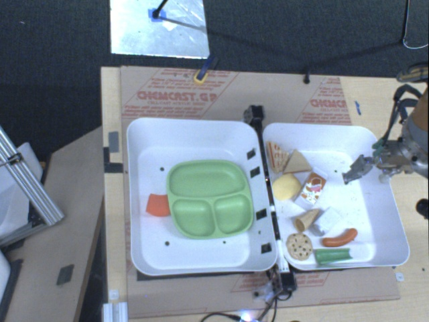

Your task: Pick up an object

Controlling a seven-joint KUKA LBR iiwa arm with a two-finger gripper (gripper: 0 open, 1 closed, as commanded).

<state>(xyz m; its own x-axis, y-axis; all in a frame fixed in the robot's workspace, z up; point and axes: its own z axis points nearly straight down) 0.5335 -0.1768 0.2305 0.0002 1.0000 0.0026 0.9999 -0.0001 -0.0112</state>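
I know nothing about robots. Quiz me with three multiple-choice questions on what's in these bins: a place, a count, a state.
1. Where is the green tray?
A. left bin
B. right bin
C. outside the bins

2. How many compartments does the tray have?
A. two
B. three
C. five

3. The gripper is
A. gripping the sausage
B. gripping the cookie
C. gripping neither

Answers:
1 A: the tray lies in the left bin.
2 B: one wide section, two smaller.
3 C: the sausage and the cookie lie apart from it.
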